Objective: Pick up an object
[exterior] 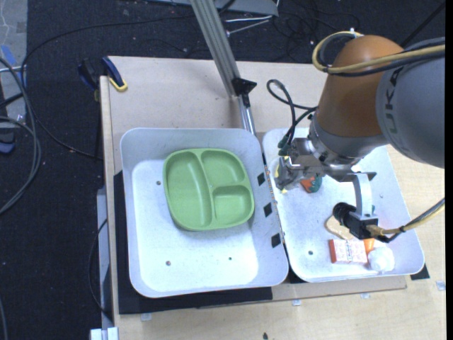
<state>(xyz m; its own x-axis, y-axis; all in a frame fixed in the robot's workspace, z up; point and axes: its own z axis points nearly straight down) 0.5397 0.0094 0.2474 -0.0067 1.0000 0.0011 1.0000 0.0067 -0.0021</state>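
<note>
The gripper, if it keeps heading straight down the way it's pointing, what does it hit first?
Most likely the small red and green object under the gripper, lying on the right bin. Depth is hard to judge from above.

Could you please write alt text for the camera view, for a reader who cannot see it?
A grey arm with an orange band reaches from the right, its claw low over the right white bin, beside a small red and green object. That bin also holds a red and white packet; the left bin holds a green divided plate.
</note>
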